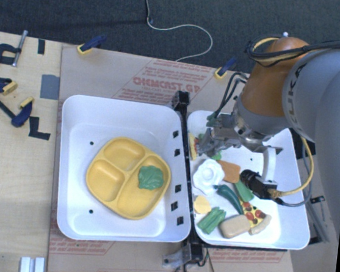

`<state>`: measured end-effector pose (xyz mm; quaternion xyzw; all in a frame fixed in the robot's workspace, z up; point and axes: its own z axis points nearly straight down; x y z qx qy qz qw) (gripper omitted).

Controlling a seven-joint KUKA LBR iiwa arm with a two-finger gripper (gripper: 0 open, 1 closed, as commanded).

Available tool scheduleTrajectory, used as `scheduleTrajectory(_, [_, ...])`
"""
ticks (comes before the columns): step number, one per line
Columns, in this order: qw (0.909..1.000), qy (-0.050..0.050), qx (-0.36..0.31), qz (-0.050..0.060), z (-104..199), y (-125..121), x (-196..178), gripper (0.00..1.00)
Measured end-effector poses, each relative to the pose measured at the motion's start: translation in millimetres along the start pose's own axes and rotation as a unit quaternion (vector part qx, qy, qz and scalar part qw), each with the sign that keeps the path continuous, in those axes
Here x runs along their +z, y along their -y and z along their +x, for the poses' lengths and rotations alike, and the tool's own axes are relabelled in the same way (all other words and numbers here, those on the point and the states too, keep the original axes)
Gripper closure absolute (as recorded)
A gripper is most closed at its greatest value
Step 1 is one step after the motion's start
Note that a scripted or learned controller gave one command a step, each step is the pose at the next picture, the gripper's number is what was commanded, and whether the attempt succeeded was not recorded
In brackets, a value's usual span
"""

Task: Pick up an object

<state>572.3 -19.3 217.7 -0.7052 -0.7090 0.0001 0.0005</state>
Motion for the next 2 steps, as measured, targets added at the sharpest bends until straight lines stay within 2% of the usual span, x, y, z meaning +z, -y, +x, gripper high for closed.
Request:
scheduleTrajectory(1, [1.0, 0.0, 0.001, 0.0, 37, -41, -11, 1.0])
scheduleTrajectory(2, [1.0, 0.0, 0.001, -0.001, 63, -72, -7, 1.0])
